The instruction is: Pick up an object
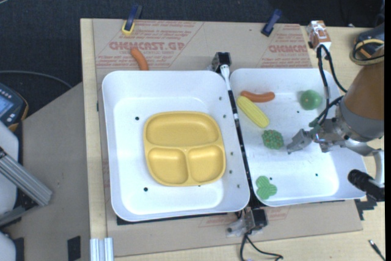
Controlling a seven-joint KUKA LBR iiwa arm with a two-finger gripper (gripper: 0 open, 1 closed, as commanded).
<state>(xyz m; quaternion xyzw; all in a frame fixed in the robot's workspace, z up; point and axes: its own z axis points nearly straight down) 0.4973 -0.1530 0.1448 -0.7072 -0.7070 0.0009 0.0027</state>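
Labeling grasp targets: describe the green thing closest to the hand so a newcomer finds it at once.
Start at the right bin, the one without the yellow tray. Near its middle, just left of the hand, lies a dark green knobbly broccoli piece, right below the yellow corn cob. The other two greens sit at the bin's edges and look paler.

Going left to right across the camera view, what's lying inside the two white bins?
Yellow divided plate in the left bin, then in the right bin: corn cob, broccoli piece, green ball.
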